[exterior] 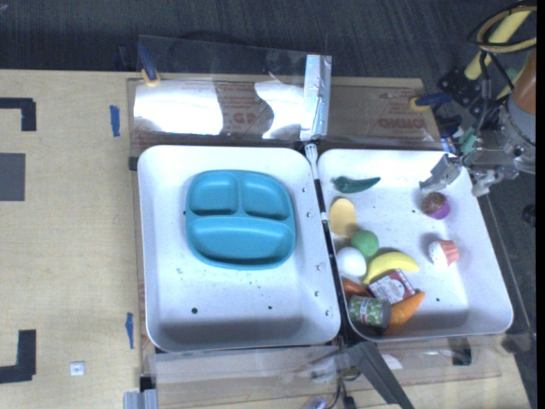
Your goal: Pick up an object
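My gripper (461, 177) hovers over the far right corner of the right bin (485, 301), fingers spread and nothing between them. Just below it lies a small purple-and-brown item (435, 204). A pink and white cupcake-like toy (444, 251) sits nearer the front. Along the bin's left side lie a dark green pepper (356, 183), a yellow fruit (342, 216), a green lime (365, 243), a white egg (350, 261) and a banana (392, 265). At the front are a red-white packet (390, 288), a carrot (407, 307) and a green can (368, 311).
The left bin (162, 296) holds a blue divided plate (241, 218). A shiny clear panel (230, 100) stands behind the bins. Cables and the arm's body (502, 66) crowd the upper right. The right bin's middle floor (400, 220) is bare.
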Controlling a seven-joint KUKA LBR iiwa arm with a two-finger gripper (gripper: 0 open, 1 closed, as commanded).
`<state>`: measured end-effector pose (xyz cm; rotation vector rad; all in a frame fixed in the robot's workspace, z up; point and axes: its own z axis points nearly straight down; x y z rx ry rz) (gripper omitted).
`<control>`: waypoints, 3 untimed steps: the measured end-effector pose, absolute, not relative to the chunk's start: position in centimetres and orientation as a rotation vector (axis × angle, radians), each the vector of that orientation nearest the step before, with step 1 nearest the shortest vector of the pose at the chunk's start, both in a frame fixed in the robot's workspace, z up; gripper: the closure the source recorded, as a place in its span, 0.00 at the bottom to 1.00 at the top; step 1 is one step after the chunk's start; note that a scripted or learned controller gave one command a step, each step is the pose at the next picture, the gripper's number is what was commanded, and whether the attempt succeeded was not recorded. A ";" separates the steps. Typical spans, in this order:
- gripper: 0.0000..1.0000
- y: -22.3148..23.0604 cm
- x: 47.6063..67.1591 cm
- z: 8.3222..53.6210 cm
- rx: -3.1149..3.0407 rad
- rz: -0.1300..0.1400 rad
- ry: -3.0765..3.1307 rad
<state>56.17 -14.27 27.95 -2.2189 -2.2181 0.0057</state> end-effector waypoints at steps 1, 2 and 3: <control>0.00 -20.8 57.0 14.3 -1.950 0.006 -2.452; 0.00 -20.4 62.8 9.0 -2.044 -0.006 -2.377; 1.00 -20.5 62.8 9.7 -2.044 0.000 -2.375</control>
